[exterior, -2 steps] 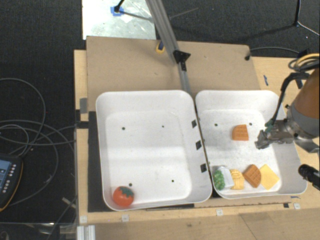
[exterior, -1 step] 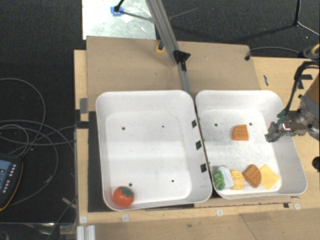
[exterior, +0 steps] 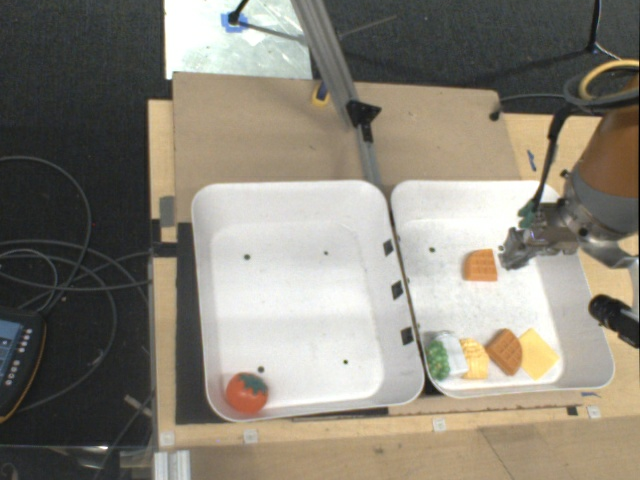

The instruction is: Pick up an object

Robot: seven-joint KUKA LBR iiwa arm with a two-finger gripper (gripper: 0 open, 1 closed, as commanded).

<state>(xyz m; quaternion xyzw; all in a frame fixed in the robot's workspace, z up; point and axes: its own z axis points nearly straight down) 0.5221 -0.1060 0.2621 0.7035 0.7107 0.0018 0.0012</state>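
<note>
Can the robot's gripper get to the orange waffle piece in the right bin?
Probably yes. The gripper sits just right of the orange waffle piece, which lies alone on the right bin's floor, with nothing between them and the other foods far off.

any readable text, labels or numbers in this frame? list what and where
None readable.
Handheld device at the left edge: its screen and buttons are too small and blurred to read.
Blue tag on the floor at the top: no legible marking.
Toy foods and both bins: no print visible.
</note>
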